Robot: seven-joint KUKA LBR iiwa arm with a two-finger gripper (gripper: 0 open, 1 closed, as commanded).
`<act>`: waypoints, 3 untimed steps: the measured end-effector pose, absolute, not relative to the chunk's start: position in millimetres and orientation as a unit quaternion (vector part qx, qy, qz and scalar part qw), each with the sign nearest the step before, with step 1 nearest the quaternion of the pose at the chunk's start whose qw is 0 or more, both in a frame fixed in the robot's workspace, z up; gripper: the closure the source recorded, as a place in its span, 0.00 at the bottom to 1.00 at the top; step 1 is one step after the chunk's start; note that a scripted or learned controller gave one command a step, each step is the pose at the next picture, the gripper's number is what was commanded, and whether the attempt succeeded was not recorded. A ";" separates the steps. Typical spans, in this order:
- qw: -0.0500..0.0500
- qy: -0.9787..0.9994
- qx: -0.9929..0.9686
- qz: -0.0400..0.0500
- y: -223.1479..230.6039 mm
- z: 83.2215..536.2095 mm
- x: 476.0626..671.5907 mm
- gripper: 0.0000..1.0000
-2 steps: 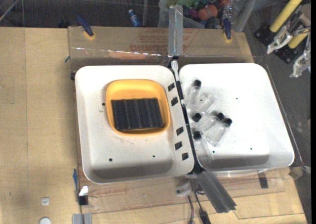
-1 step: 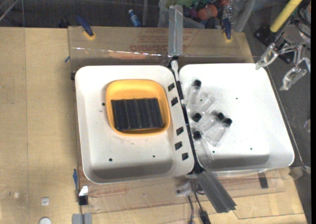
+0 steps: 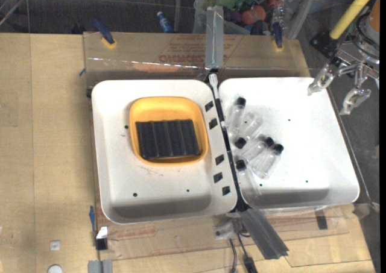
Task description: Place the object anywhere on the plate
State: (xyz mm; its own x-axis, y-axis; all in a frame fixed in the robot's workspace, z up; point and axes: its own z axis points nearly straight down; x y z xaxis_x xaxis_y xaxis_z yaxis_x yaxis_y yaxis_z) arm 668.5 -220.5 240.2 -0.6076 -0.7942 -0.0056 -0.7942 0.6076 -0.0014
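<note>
Left bin point(image 3: 114, 145): orange plate point(image 3: 167, 109) holding black ridged slab point(image 3: 167, 139). Right bin point(image 3: 313, 145): clear vials point(image 3: 253, 139). Claw point(image 3: 338, 94) spread apart, empty.

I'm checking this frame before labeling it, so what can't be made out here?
- Vials, camera view: clear bodies blend into the right bin, so their count is unclear.
- Gripper, camera view: small at the right edge; arm cut off there.
- Dark ridged block on the plate: too small to identify.
</note>
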 end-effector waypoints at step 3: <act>0.002 0.693 -0.721 0.001 -203.0 218.4 667.9 0.00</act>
State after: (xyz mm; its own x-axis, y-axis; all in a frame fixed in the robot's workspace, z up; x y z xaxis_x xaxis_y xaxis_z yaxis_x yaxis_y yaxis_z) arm 667.9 -203.0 218.4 0.0402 -0.9992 -0.0052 -0.9992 -0.0402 -0.0019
